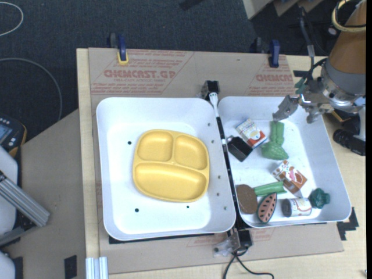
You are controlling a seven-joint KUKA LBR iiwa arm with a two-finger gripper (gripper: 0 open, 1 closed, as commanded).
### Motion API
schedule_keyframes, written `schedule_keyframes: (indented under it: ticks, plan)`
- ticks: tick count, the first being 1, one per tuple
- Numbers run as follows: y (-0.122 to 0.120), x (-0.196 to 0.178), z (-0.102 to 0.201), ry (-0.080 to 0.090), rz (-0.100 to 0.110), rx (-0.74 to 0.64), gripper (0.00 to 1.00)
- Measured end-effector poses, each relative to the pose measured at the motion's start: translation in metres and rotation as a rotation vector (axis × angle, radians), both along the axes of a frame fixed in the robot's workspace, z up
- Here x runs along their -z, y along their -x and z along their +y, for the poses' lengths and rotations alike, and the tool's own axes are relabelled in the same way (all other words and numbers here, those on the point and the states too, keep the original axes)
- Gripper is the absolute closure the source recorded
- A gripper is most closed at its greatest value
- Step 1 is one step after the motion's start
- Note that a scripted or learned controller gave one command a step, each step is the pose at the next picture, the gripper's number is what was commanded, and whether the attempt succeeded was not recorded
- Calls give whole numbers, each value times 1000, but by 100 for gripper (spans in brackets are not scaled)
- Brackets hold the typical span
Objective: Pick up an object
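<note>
My gripper (299, 110) hangs over the far edge of the right bin (334, 156), open, with nothing between its fingers. Just below its left finger (284, 109) stands a green toy (275, 141). Left of that lie a small white and red carton (251, 131) and a black block (239, 149). Nearer the front of the bin are a red and white packet (289, 176), a green cucumber (268, 188), a brown piece (246, 198), a watermelon slice (267, 207), a small can (296, 206) and a broccoli piece (319, 198).
The left bin (113, 156) holds a yellow divided plate (171, 164). A black divider strip (221, 138) runs between the two bins. Blue clamps (121, 46) (274, 53) grip the board's far edge.
</note>
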State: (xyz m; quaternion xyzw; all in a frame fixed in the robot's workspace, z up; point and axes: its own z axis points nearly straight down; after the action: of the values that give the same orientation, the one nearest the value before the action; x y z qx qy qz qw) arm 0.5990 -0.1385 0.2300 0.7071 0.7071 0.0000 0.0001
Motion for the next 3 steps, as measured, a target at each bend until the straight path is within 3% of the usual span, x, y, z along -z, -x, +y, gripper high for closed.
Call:
schedule_keyframes:
  ticks: [1,2,3]
  plan:
    - [96,-104,38,-1,-6,-3,0]
    - [91,-109,37,1,-4,-2,100]
    - [104,-105,185,-5,3,-18,100]
